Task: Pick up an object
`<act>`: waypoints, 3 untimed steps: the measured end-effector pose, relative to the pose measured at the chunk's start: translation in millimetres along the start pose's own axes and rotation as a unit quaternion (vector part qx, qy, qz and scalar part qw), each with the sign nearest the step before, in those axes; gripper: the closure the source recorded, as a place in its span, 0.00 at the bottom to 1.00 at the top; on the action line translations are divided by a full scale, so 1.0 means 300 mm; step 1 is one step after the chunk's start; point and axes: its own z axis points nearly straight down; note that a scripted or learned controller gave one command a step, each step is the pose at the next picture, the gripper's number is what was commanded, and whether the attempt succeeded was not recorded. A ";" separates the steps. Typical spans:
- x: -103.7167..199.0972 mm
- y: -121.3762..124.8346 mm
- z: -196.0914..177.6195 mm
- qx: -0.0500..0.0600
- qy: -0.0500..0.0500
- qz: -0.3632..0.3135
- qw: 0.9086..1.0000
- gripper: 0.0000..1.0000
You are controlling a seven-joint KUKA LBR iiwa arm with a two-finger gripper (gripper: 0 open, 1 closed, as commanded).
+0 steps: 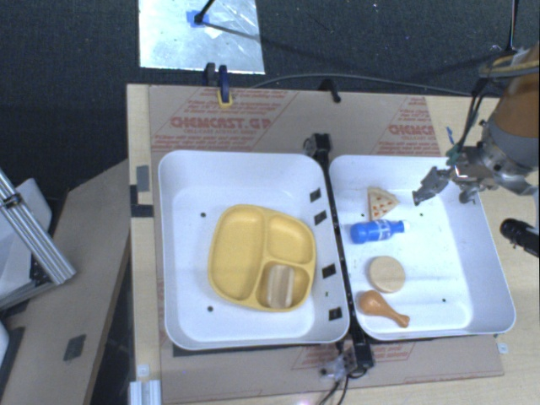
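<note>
The right bin (485, 251) holds a tan pizza-slice toy (380, 202), a blue bottle (376, 229) lying on its side, a round beige disc (386, 273) and an orange-brown drumstick toy (383, 306). My gripper (445, 184) hangs above the upper right part of that bin, right of the pizza slice and well apart from it. Its two dark fingers are spread, open, with nothing between them.
The left bin (181, 218) holds a yellow divided plate (253, 251) with a pale block (277, 286) in its lower compartment. A black clip divider (325, 218) runs between the bins. A metal frame (34, 234) stands at the far left.
</note>
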 end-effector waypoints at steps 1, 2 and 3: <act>0.001 0.008 -0.023 -0.006 -0.001 -0.001 1.000 0.00; -0.004 0.001 0.184 -0.004 -0.001 0.000 1.000 0.00; 0.011 0.003 0.387 -0.005 -0.001 0.000 1.000 0.00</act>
